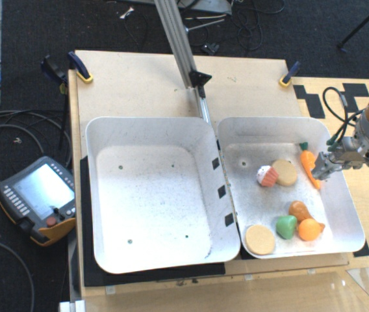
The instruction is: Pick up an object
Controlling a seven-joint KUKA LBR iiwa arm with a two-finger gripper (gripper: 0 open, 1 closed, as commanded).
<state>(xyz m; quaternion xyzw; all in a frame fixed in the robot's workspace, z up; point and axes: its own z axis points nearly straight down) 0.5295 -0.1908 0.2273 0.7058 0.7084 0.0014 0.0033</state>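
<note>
Two shallow white bins sit side by side on the wooden tabletop [139, 83]. The left bin [106, 135] has a bare, speckled floor, while the right bin [249, 138] holds a scatter of toy food. A carrot [310, 167] lies along the right wall of that bin, and the pincer [322, 166] hangs at that same wall, right beside the carrot; whether its grip is wide or narrow cannot be told from this angle, and nothing can be seen clamped in it. Near the bin's middle a pink and white cupcake [267, 175] touches a tan round piece [286, 173]. Toward the front lie a flat round cookie [260, 239], a green piece [286, 226], an orange fruit [309, 229] and a brown piece [299, 209], clustered close together.
</note>
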